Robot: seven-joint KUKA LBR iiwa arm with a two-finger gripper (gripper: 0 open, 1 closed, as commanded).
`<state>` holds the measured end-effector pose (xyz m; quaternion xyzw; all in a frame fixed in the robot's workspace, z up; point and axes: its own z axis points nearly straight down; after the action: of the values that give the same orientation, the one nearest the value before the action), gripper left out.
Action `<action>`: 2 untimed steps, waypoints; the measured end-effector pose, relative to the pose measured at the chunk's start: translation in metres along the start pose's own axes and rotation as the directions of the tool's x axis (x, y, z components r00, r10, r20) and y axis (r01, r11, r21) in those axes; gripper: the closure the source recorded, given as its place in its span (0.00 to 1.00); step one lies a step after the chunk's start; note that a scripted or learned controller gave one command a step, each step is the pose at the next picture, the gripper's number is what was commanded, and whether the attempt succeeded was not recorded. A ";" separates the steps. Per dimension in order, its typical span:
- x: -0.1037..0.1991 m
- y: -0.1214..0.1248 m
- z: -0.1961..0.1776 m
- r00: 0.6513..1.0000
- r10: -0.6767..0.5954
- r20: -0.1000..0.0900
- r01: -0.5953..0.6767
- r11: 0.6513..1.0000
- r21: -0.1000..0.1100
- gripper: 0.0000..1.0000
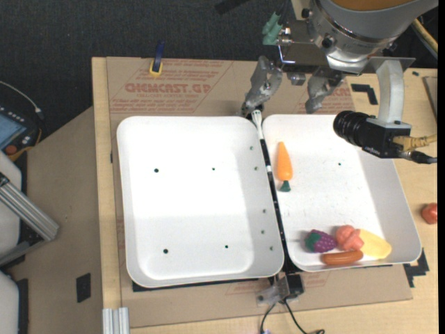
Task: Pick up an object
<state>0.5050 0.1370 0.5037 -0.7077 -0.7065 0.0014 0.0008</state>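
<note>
The arm (368, 5) hangs over the bins' far edge. The left bin (195, 200) lies beside the right bin (348, 186). The gripper (288, 92) is spread open, holding nothing. The carrot (283, 161) lies near the divider; grapes (320, 241), sausage (341, 257), pink toy (350, 237) and yellow piece (375, 245) cluster at the near edge.

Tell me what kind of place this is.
Likely a robotics lab set up for grasping trials: a robot arm with a pincer hangs over two white bins, and the right bin holds toy food such as a plastic carrot.
</note>
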 end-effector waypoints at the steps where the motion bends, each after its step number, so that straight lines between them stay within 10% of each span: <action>1: 0.062 -0.006 -0.032 1.000 -0.004 -0.003 0.004 1.000 -0.008 0.00; 2: 0.030 -0.026 -0.031 1.000 -0.001 0.000 0.001 1.000 0.000 0.00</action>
<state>0.4793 0.1666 0.5349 -0.7074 -0.7068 0.0013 0.0009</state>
